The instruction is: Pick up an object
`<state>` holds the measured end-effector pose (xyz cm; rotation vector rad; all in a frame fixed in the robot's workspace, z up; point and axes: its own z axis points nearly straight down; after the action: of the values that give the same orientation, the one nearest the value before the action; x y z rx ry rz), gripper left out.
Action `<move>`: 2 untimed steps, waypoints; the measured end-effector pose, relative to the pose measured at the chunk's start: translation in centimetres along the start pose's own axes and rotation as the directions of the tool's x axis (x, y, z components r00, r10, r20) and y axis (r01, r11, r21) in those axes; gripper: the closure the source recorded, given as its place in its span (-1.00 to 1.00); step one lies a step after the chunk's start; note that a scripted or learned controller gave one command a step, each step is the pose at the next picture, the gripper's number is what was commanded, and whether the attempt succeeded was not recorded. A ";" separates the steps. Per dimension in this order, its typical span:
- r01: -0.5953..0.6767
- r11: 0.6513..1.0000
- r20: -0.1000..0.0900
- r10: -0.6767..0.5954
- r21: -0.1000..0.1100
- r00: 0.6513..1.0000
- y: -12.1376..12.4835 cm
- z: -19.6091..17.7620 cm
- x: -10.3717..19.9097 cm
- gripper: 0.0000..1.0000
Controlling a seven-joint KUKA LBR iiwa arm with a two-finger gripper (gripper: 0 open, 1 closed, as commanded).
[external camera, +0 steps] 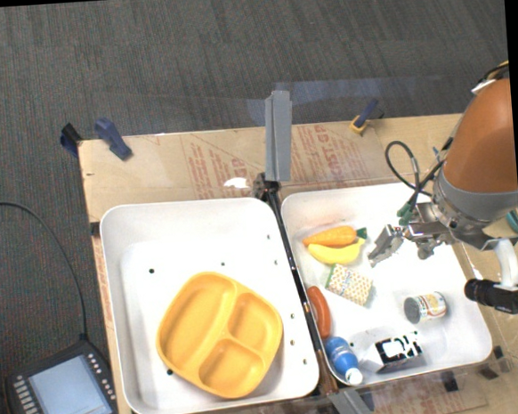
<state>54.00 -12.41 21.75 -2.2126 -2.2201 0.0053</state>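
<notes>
The right bin holds an orange carrot, a yellow banana just below it, a green-and-yellow checkered packet, a red sausage along the left wall, a blue bottle, a small can lying on its side and a black-and-white box. My gripper hangs over the middle of this bin, just right of the banana and carrot. Its fingers point left and down, slightly apart, with nothing between them.
A yellow divided plate lies in the left bin. A grey upright post stands behind the divide between the bins. Cables loop off the wrist at the right. A teach pendant sits on the floor at lower left.
</notes>
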 end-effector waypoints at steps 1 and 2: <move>-0.130 0.991 0.000 0.130 0.002 0.991 0.1 10.8 3.2 -1.00; -0.115 0.993 -0.005 0.115 -0.011 0.993 2.4 12.5 0.8 -1.00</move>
<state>56.30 -11.59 9.19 -2.3412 -2.0920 -0.0109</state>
